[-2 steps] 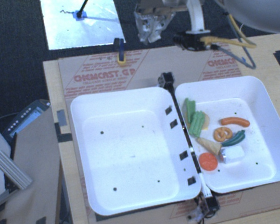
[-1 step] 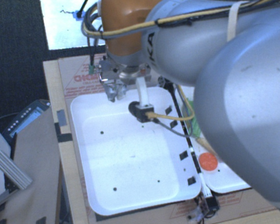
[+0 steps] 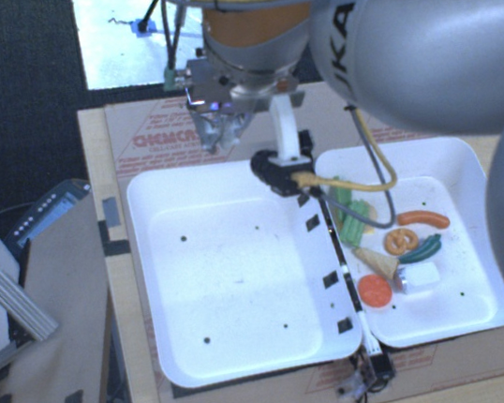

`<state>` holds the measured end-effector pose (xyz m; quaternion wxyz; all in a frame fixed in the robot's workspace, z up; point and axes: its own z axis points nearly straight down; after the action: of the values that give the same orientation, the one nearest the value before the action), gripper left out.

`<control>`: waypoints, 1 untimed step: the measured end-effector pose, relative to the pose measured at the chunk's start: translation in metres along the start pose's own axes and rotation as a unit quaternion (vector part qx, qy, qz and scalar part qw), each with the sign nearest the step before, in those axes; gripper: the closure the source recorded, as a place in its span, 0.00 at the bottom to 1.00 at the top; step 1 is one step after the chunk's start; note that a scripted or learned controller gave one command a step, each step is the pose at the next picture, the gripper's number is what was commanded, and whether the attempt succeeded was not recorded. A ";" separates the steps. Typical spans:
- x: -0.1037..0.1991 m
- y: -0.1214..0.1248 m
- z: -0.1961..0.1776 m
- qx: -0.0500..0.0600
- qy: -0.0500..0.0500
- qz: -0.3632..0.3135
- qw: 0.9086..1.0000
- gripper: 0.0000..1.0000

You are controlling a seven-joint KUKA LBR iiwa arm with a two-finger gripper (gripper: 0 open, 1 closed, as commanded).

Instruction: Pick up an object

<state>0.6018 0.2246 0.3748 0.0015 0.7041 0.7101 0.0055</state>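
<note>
objects: orange sausage (image 3: 423, 218), knotted pretzel (image 3: 400, 241), red-orange disc (image 3: 374, 291), white block (image 3: 421, 277), all in right bin (image 3: 453, 150) | my arm (image 3: 434, 34): grey, rounded, comes from right; my wrist (image 3: 252, 53) hangs over far rim of left bin (image 3: 235, 274), apart from them | grip: blurred, open or shut I cannot tell

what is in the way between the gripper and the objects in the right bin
Nothing visible blocks it. The gripper is over the far rim of the left bin, and the objects, such as the orange sausage and the red disc, lie in the right bin. Only the low rims where the bins meet lie between.
</note>
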 end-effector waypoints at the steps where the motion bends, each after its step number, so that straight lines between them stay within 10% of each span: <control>1: 0.000 -0.031 -0.172 -0.004 0.001 0.000 1.000 1.00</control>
<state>0.5691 0.2229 0.5461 0.0035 0.7044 0.7097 0.0090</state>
